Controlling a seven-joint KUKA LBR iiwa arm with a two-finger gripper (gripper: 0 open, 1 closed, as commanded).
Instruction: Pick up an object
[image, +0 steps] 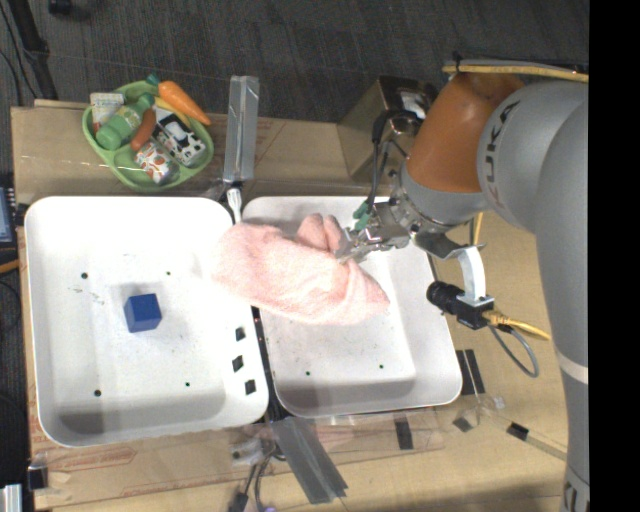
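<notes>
A pink cloth (290, 272) lies draped over the divide between the two bins, most of it in the right bin (340, 380). Its right end bunches upward toward my gripper (357, 240), which sits at the cloth's upper right with fabric pinched between its fingers. A small blue cube (143, 311) rests in the left bin (120, 400), far from the gripper.
A green bowl (147, 133) of toy food stands beyond the left bin's far edge. A grey metal bracket (238, 130) rises between the bins at the back. The grey arm (520, 150) covers the right side; a cable (510, 330) hangs by the right bin.
</notes>
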